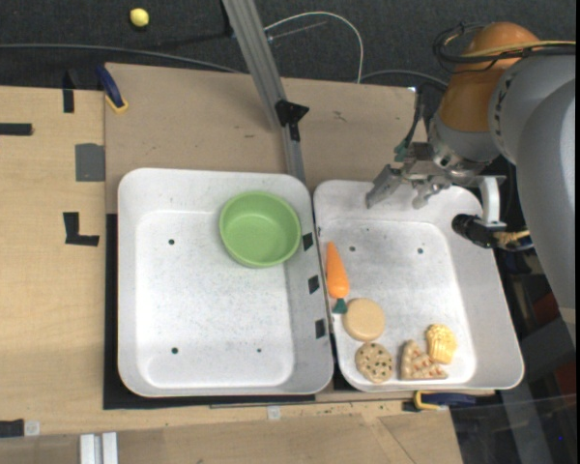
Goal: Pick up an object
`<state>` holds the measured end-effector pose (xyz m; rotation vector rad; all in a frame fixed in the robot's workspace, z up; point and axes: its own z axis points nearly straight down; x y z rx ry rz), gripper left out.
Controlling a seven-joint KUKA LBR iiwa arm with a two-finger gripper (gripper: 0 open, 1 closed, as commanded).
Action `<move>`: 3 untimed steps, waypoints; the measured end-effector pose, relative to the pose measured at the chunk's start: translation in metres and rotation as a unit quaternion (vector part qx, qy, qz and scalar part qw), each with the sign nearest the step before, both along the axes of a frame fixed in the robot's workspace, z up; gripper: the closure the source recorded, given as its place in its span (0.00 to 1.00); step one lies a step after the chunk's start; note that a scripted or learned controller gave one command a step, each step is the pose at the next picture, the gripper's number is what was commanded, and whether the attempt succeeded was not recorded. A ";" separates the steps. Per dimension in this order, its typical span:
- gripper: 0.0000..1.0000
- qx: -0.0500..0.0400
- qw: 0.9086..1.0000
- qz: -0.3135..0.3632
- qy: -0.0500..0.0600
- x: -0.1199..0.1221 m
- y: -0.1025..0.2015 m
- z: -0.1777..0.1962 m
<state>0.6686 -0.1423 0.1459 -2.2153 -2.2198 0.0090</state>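
Claw (402,192) up at far edge of right bin (483,288), hanging from orange-banded arm (483,85) coming in from right. Fingers spread apart, nothing between them. Below claw toward near side, well apart: carrot (336,271), orange, green end pointing at near edge, lying along bin's left wall. Just past carrot's green end, further from claw: tan round disc (364,319), touching or nearly so. Below that, cookie (374,362) with dark specks, close against disc. Right of cookie, roughly straight down from claw at near wall: waffle-like piece (417,363), and yellow corn piece (441,341) just beside it, slightly closer to claw. All five items clustered in near-left part of right bin, none in contact with claw. Left of claw and a bit lower, across the divide: green bowl (260,228), upright, in left bin (155,288), sitting toward its far right corner. Grey pole (261,61) slanting up-left of claw, foot ending at black clamp by the gap between bins. Far up-left of claw, off the bench: small yellow ball (139,16) on dark floor.
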 end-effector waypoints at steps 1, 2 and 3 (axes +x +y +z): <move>0.00 -0.001 1.000 0.000 0.001 -0.001 0.000 -0.051; 1.00 0.000 1.000 0.000 0.001 -0.001 0.001 -0.040; 1.00 0.000 1.000 0.000 -0.004 0.004 -0.002 0.002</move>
